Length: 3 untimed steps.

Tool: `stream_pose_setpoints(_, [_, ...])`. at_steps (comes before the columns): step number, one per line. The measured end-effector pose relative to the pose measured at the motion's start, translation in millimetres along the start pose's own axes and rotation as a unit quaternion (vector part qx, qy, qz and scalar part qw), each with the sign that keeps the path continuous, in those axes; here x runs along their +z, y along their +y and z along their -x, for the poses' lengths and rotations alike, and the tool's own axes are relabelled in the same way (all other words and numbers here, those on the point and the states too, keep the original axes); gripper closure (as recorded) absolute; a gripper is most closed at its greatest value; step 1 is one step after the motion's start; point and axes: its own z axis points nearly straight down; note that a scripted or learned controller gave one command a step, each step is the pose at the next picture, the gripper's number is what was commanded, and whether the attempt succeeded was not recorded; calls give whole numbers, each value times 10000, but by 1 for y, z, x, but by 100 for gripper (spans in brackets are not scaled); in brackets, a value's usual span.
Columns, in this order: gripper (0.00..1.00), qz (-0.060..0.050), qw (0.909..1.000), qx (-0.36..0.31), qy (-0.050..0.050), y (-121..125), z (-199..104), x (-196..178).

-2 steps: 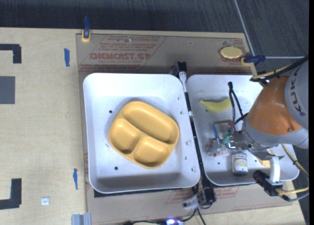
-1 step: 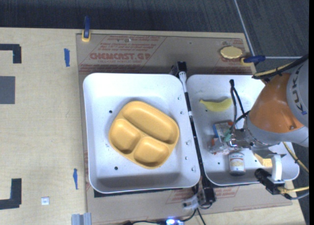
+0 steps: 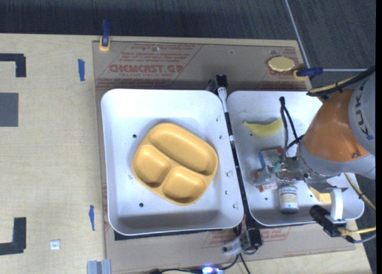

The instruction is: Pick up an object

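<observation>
Where the bench comes closest to the camera, a tangle of cables (image 3: 242,246) lies at the front edge between the two bins, and a small bottle (image 3: 289,198) stands just inside the front of the right bin (image 3: 253,207); its pale label carries print too small to read. Just behind the bottle the gripper (image 3: 285,170) hangs low over the bin floor, beside a small blue and red item (image 3: 262,168) whose make cannot be told; whether anything sits between the gripper and the floor, and how the gripper is set, cannot be told from this slant. Above it rises the arm (image 3: 337,132) with its orange band, reaching in from the right, the grey casing at the frame edge showing the letters "KU". Level with this, the left bin (image 3: 113,147) holds a yellow three-compartment tray (image 3: 174,162), its long axis running from near left to far right. Further back in the right bin a banana (image 3: 264,126) lies flat, its long axis running left to right across the bin, the curve bowing toward the near side and one tip pointing at the dividing wall. Beyond both bins, the cardboard sheet (image 3: 149,64) reads roughly "CHEMCAST GP" in red, and a round tan disc (image 3: 281,63) rests near its far right corner.
</observation>
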Motion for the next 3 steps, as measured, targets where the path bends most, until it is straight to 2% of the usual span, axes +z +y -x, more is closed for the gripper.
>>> stream_pose_setpoints(1, [0,-39,10000,2,13,-3,-2,10])
stream_pose_setpoints(3, [0,-36,10000,-2,14,-3,-2,10])
